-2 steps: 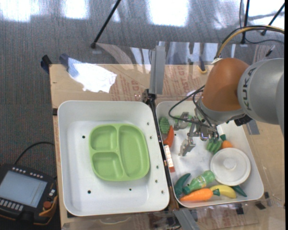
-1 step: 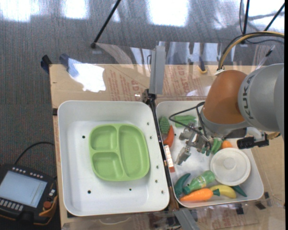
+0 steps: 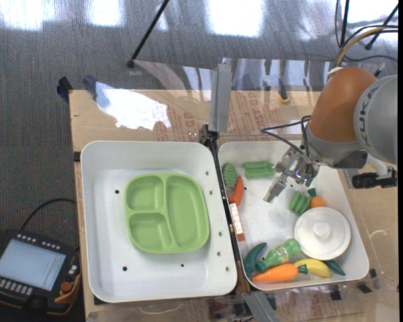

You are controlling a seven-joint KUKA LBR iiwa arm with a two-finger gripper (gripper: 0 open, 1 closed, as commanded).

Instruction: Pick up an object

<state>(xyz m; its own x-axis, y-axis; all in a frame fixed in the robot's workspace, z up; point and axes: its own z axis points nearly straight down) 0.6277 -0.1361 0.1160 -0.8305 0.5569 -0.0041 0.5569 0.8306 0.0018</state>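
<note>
Claw [image 3: 280, 185], fingers spread and holding nothing, hovers over toy-filled right bin [image 3: 360, 245]; left bin [image 3: 101, 260] holds green plate [image 3: 166, 212].

White letters reading "KU", the visible part of a brand name, run down the grey robot arm [image 3: 383, 123] at the right. Faint reddish printing marks the brown cardboard-covered table [image 3: 188, 123] far behind the bins, too blurred to read.

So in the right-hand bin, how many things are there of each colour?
green pieces: 6
orange pieces: 3, one small and partly hidden
yellow piece: 1
white lid: 1
red and white stick: 1
Total: 12
</note>
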